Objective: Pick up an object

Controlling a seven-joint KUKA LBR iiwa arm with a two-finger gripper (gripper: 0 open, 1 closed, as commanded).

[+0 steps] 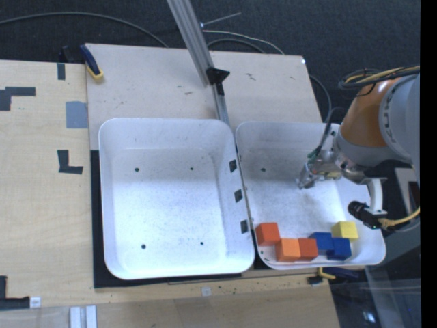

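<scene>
The gripper [305, 180] hung over the bare middle of the right bin [273, 139], low above the floor, and how it was set could not be told from this slanted view; nothing showed in its grasp. The blocks lay well apart from it, packed along the bin's near wall: a red block [268, 233] at the left end, an orange block [298, 249] just beside it, then a blue block [332, 245] with a yellow block [345, 230] touching it toward the right. The left bin [167, 197] held nothing to pick.

To do the step well, the arm [372, 125] would probably need to travel toward the near wall before descending. The red block looked the best target, since it sat at the end of the row with open floor on its far and left sides, giving room on either flank. The orange and blue ones seemed crowded against neighbours and the sloping wall, so a descent there would risk landing on top of a block or nudging the row. Centring squarely over the chosen block before closing would matter most.
</scene>
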